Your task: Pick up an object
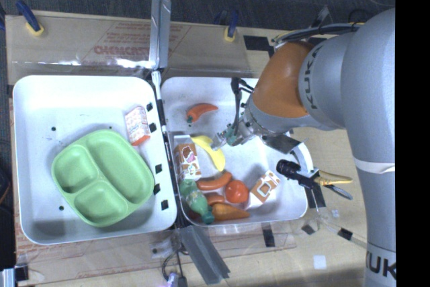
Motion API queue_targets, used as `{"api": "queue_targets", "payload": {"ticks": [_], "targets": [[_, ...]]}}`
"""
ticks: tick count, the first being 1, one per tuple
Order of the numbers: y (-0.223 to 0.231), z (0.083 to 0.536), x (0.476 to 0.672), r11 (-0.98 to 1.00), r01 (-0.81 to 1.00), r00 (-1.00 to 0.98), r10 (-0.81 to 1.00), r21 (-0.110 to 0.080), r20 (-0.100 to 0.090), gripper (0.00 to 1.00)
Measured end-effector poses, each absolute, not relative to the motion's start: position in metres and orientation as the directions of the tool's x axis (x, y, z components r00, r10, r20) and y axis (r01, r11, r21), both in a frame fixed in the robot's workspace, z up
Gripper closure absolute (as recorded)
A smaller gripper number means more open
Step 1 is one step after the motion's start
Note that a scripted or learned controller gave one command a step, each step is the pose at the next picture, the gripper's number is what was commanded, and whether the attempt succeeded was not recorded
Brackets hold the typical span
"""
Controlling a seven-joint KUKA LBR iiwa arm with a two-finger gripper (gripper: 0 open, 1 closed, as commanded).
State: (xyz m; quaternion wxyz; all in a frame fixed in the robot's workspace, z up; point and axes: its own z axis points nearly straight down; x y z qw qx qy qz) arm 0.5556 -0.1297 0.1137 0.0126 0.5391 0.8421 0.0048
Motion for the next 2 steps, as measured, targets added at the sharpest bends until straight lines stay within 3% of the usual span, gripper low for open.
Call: {"api": "queue_targets", "payload": {"ticks": [1,2], "targets": [[-0.06,0.253,0.63,0.227,0.974,-0.227,0.974,-0.001,0.0,1.0],[-0.104,0.105,0.56,0.233,0.972,-0.233,0.972,-0.004,0.001,1.0]]}}
